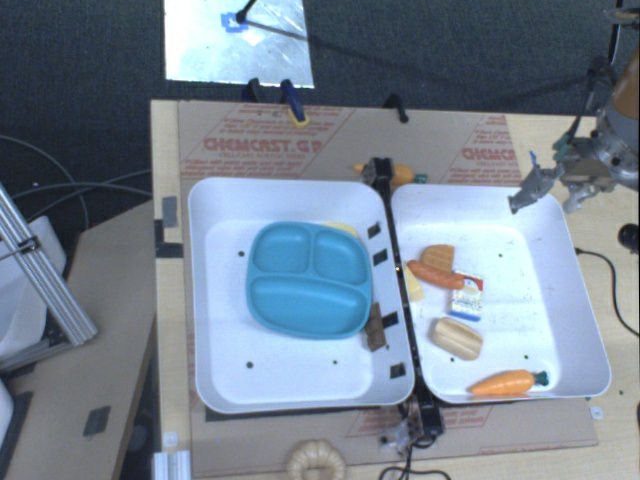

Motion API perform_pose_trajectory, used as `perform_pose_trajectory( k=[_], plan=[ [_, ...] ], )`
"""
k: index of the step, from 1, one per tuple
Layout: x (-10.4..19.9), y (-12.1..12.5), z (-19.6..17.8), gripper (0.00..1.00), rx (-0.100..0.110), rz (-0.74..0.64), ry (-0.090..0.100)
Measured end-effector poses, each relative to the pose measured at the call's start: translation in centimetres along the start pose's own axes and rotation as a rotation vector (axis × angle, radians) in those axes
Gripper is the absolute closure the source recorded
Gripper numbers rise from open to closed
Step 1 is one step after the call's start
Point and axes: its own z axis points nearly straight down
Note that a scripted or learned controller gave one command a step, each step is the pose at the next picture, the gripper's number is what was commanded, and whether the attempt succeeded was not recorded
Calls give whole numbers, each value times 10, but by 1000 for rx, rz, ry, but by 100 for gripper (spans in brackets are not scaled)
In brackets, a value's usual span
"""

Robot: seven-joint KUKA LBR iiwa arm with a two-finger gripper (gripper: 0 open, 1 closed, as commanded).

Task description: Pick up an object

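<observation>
The brown board (pixel 330 133) lying under the two bins on the worktop carries red printing that reads "CHEMCAST GP", once near its far left part and again, mirrored or turned, near the far right. The small packet (pixel 466 298) in the right bin bears a printed label, probably too small to read.

A divided plate (pixel 308 278) is set in the left bin (pixel 215 268). In the right bin (pixel 575 298), a carrot (pixel 505 382) is placed lowest, a bread roll (pixel 457 338) above it.
</observation>
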Motion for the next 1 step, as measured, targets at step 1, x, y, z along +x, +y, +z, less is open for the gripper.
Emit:
perform_pose_trajectory(
  k=[1],
  plan=[
    [1, 2, -8, 0, -12, -3, -2]
  ],
)
